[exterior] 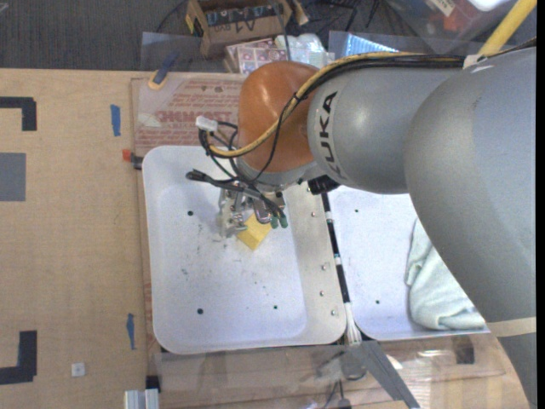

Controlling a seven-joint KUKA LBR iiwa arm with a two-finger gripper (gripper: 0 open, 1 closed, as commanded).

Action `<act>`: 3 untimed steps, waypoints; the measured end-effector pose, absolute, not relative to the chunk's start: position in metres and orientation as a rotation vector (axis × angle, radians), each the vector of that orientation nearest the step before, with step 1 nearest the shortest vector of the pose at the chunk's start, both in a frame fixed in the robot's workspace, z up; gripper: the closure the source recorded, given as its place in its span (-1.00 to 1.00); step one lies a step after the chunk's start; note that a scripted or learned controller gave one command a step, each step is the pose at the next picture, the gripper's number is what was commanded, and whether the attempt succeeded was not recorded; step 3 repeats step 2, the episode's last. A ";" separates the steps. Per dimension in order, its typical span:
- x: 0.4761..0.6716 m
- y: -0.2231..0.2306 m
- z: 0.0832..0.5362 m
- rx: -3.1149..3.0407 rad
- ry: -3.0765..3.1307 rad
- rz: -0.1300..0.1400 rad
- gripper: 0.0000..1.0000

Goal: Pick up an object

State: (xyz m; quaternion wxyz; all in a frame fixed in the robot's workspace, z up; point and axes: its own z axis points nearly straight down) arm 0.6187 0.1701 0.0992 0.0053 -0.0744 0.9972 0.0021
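Two shallow white plastic bins sat side by side on the wooden table [68,254]. The left bin [204,313], smooth with rounded corners and flecked with dark specks, held a small yellow block [253,233], wedge-like and matte. A pale, soft crumpled cloth [434,292] lay in the right bin [379,262]. The grey arm [426,118], glossy with an orange band, reached over the left bin. Its fingers [241,217] hung at the block's upper left edge, just beside or touching it; whether they were spread or pressed together I cannot tell, as wires and metal parts cluttered them.
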 end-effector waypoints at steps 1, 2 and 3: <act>0.575 0.191 0.107 -0.533 3.093 0.003 1.00; 0.632 0.174 0.092 -0.434 3.097 0.010 1.00; 0.632 0.174 0.092 -0.434 3.097 0.010 1.00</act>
